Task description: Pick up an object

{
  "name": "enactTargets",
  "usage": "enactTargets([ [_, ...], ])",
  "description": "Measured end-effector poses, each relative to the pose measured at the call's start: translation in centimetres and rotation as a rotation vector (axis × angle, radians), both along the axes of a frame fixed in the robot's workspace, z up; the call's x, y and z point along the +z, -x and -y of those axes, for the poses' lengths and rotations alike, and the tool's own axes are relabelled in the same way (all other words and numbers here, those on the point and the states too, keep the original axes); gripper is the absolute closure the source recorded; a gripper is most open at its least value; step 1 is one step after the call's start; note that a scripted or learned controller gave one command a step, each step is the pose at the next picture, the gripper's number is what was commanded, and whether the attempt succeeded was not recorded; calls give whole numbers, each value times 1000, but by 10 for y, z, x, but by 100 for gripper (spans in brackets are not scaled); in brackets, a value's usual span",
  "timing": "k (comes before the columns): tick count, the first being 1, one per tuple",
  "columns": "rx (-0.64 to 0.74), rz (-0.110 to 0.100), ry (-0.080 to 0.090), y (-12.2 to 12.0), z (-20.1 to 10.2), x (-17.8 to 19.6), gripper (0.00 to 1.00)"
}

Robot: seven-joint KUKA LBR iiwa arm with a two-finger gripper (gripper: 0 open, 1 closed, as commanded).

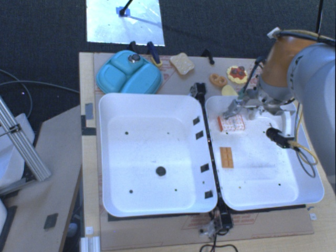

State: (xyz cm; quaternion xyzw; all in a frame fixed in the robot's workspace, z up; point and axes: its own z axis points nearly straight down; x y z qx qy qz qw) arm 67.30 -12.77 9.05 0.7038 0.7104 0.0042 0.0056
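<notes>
Hovering our gripper (229, 113) over the red-and-white waffle-like toy (232, 124); can't tell whether its fingers are open. Looks light, stiff, flat, so we'd pinch opposite edges.

A robotics lab: an industrial arm (302, 72) reaches over two white bins (152, 156) on a plywood surface (89, 156), with loose cables (31, 85) and an aluminium frame (21, 140).

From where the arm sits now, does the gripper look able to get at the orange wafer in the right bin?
Probably yes. The orange wafer lies flat on open floor in the right bin, apart from the red-and-white block where the gripper hovers. Nothing lies over it.
</notes>
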Motion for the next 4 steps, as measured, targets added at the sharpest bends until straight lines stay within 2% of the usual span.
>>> enactTargets([
  [1, -14, -15, -2, 84, 54, 40, 0],
  [2, -16, -22, -3, 192, 72, 24, 0],
  [3, 1, -11, -3, 185, -41, -7, 0],
  [4, -5, -5, 1, 117, -1, -4, 0],
])
